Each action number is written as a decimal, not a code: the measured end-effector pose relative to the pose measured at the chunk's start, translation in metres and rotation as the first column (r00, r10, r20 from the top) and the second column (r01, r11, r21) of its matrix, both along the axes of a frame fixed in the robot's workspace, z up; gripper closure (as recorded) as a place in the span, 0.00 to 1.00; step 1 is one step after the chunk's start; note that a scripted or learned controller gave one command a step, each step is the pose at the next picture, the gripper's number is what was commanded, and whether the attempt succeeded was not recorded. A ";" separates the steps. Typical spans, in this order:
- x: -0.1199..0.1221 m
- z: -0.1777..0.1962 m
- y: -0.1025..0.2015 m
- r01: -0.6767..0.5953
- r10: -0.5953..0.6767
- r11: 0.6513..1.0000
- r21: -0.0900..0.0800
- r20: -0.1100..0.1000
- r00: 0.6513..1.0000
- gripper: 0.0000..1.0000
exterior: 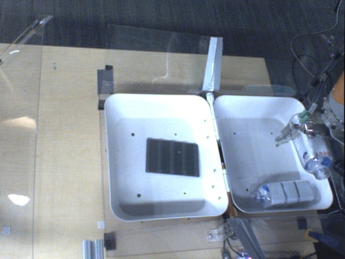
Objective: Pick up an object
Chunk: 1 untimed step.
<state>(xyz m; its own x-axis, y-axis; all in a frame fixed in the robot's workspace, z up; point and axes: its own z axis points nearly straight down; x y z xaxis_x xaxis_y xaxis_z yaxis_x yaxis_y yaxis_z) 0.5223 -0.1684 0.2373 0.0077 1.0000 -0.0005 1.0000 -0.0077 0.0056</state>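
While the pincer (294,128) hangs at the right bin's (242,109) three o'clock rim, its grip unreadable, two clear bottles lie inside: one (314,158) beside it, another (285,193) at six o'clock.

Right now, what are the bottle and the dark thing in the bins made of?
The bottle, lying in the right bin, looks like clear plastic: you see through it, it shines faintly, and its cap end is blue. The dark ribbed pad in the left bin seems matte, maybe rubber or foam; hard to tell. Both bins look like smooth white plastic.
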 end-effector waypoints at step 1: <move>-0.024 -0.138 0.002 0.038 -0.038 0.999 -0.001 0.008 0.999 0.00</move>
<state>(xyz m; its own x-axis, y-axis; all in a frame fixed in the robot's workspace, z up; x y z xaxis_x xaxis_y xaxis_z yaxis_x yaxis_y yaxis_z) 0.4985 -0.1667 0.0995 0.0456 0.9990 -0.0013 0.9989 -0.0456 0.0138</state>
